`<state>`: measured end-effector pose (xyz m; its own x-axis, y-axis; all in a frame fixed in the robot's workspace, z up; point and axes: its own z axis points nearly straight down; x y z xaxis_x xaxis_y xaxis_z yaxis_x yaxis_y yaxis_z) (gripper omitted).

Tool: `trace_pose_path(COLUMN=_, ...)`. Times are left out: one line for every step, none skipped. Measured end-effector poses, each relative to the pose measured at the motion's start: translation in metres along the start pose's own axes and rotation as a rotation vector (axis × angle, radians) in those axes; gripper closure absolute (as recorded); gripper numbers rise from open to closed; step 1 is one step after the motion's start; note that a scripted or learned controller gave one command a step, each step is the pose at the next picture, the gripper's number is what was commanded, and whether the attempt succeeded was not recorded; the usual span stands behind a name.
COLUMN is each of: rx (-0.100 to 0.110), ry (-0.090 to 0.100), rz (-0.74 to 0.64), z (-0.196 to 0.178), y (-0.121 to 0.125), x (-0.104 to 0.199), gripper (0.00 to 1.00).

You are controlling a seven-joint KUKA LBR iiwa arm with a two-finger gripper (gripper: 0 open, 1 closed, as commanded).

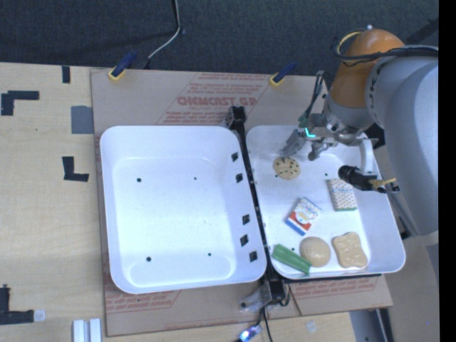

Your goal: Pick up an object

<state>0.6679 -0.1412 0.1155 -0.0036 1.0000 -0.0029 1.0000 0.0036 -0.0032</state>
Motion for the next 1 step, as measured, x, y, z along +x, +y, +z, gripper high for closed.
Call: trace_pose_path(rx=0.000, ry=0.000, rz=-0.001, z=-0.0099, y=0.0000, x=0.0001, gripper=1.00)
